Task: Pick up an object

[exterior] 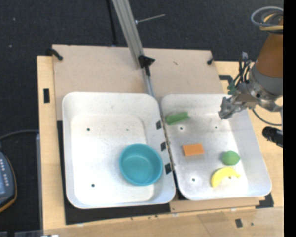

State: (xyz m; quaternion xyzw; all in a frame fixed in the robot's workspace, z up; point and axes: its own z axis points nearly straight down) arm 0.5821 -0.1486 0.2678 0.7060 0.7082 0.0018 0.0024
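The right bin (pixel 246 132) holds a green oblong piece (pixel 177 117) at its upper left, an orange block (pixel 193 149) in the middle, a green ball (pixel 230 157) and a yellow banana-shaped piece (pixel 224 176) at the lower right. A teal bowl (pixel 140 164) sits in the left bin (pixel 89 112). My gripper (pixel 227 108) hangs over the upper right part of the right bin, up and to the right of the orange block, apart from every object. Nothing shows between its fingers.
A slanted metal post (pixel 130 31) rises from the back of the bench between the bins. Cables (pixel 266 19) loop at the top right by the arm. A handheld pendant (pixel 0 181) lies off the bench at the left.
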